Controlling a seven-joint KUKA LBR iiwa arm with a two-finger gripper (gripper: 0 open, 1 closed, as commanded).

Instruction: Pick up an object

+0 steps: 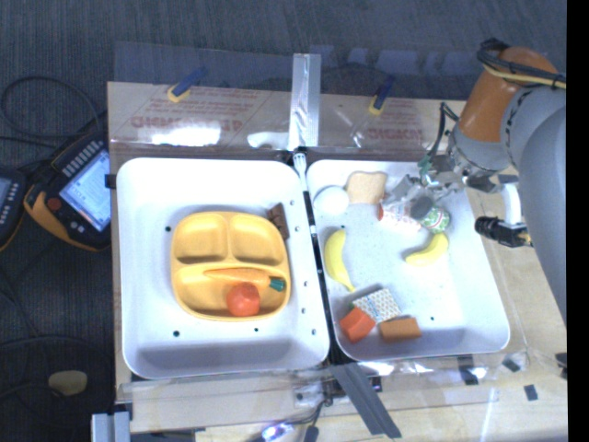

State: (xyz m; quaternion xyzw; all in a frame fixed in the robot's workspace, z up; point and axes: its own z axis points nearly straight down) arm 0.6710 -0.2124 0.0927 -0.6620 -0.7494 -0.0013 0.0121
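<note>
My gripper (431, 180) hangs over the far right part of the right bin (479, 325), just above a green can (436, 218) and a red and white packet (396, 214). Nothing can be made out between its jaws. Around it in that bin lie a small yellow banana (428, 249), a larger banana (336, 258), a slice of bread (366, 187), a white ball (329, 199), a checkered box (377, 301), a red block (357, 323) and an orange block (398, 329).
The left bin (147, 339) holds a yellow divided plate (198, 238) with a carrot (241, 274), a red tomato (243, 299) and a brown piece (278, 217) at its edge. A metal divider (305, 90) stands behind the bins. A handheld pendant (81, 194) lies on the floor at left.
</note>
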